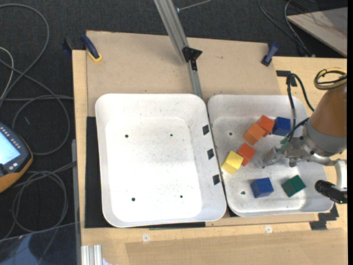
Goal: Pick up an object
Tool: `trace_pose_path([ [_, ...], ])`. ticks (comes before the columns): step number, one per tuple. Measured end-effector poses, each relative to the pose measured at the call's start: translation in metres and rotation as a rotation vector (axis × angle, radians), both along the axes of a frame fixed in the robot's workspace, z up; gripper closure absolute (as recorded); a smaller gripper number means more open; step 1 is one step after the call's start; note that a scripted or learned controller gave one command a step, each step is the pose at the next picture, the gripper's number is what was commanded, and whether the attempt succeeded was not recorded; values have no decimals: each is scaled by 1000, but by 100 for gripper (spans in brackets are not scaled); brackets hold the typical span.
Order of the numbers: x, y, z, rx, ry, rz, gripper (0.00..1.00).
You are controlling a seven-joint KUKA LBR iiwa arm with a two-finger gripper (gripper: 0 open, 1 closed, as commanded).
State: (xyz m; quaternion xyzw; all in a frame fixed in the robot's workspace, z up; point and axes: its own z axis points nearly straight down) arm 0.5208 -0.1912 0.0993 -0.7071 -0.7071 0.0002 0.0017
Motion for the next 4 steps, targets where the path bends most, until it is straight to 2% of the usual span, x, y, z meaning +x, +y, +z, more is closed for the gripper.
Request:
trace_pose_path([
  [1, 1, 0, 11, -1, -4, 1, 100],
  [2, 0, 4, 75, -4, -11, 2, 100],
  [3, 2, 3, 122, -5, -10, 2, 100],
  [4, 16, 52, 115, 1, -3, 6, 100],
])
